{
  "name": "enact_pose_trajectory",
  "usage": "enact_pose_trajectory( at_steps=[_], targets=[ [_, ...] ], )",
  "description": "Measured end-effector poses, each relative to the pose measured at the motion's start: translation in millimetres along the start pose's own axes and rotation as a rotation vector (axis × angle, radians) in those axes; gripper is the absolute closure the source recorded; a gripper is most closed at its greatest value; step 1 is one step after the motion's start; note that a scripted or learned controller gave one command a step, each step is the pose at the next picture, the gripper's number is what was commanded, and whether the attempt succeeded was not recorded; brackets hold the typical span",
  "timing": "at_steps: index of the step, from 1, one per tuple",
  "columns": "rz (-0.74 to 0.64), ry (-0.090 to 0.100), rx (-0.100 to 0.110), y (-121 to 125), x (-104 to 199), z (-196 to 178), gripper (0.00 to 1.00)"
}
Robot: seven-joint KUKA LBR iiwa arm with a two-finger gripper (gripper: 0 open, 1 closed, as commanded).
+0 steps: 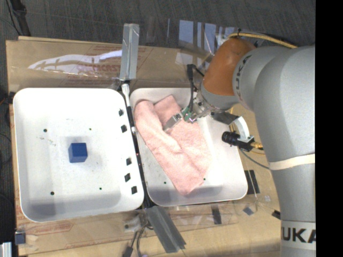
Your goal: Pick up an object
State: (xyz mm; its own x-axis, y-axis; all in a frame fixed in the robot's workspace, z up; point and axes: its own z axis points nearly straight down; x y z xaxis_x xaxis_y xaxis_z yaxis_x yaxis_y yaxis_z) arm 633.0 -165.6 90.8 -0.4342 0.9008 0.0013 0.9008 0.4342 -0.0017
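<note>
Over the right bin [236,189], the tool [179,119] sits low on a pink towel [179,146].
Whether the tool is released, clenched or grasping the cloth cannot be told from this slanted overhead view; its tip meets the towel near the cloth's upper middle, where a fold bunches up beside it. The towel lies rumpled and stretched slantwise across the right bin, from the upper left corner down toward the lower middle, resting on the bin floor. The grey arm [278,100], with its orange band [222,68] above the wrist, reaches in from the right and bends down over the bin's upper part. A small blue cube [78,152] sits alone, well apart, in the left bin [32,106]. Both bins stand side by side on the bench [64,63].
</note>
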Motion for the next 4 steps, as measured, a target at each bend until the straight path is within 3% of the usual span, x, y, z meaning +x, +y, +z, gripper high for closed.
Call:
enact_pose_trajectory(
  at_steps=[1,2,3,4],
  targets=[
    [-0.004,0.001,0.002,0,0,-8,1.00],
    [-0.004,0.001,0.002,0,0,-8,0.00],
    [-0.100,0.001,0.000,-10,12,0,0.00],
    [-0.104,0.001,0.002,-9,12,-9,1.00]
  ],
)
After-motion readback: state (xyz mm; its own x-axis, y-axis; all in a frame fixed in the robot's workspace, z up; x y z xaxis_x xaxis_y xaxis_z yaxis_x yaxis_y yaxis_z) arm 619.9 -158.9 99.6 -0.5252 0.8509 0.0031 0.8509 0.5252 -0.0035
